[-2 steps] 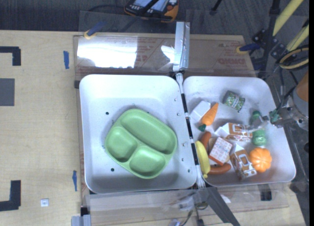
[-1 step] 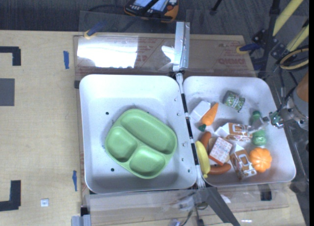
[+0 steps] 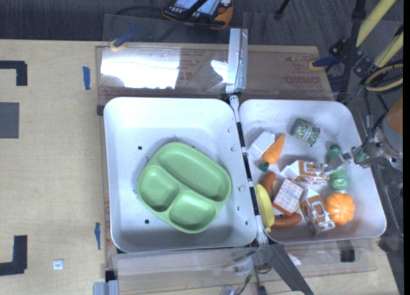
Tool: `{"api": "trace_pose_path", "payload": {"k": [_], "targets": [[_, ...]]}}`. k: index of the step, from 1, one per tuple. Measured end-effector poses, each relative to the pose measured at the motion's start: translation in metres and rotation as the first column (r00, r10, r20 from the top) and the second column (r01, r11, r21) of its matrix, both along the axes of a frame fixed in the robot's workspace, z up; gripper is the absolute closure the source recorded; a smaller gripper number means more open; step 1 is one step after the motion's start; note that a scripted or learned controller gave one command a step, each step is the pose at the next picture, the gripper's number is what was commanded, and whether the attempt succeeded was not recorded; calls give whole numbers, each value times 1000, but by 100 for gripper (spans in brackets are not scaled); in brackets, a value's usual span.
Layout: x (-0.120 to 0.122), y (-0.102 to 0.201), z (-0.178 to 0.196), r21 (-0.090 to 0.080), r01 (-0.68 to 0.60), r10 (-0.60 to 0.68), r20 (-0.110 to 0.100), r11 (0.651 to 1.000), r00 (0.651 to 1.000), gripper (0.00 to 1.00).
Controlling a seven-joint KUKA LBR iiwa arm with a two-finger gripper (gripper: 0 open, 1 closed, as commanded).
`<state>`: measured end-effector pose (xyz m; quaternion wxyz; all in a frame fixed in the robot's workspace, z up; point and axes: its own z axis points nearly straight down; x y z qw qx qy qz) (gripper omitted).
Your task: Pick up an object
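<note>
The right bin point(image 3: 333, 109) holds a heap of toy food. There is an orange carrot point(image 3: 275, 149), a green can point(image 3: 305, 131), a white box point(image 3: 261, 141) and a yellow banana point(image 3: 264, 205). An orange pumpkin point(image 3: 340, 207), a dark green bottle point(image 3: 334, 154) and several printed cartons point(image 3: 289, 195) lie there too. My gripper point(image 3: 365, 154) hangs over the bin's right rim, just right of the green bottle. Nothing shows in its grasp.
The left bin point(image 3: 122, 127) carries a green divided plate point(image 3: 184, 186). A clear plastic sheet point(image 3: 160, 69) and a metal divider point(image 3: 237, 56) sit behind the bins. A handheld pendant point(image 3: 195, 4) lies at the far back. Stands and cables crowd the right side.
</note>
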<state>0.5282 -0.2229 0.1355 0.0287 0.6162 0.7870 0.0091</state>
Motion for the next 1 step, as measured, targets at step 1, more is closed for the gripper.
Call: {"api": "trace_pose_path", "payload": {"k": [1], "targets": [[0, 0, 0, -2, -20, 20, 0, 1000, 1000, 0]]}}
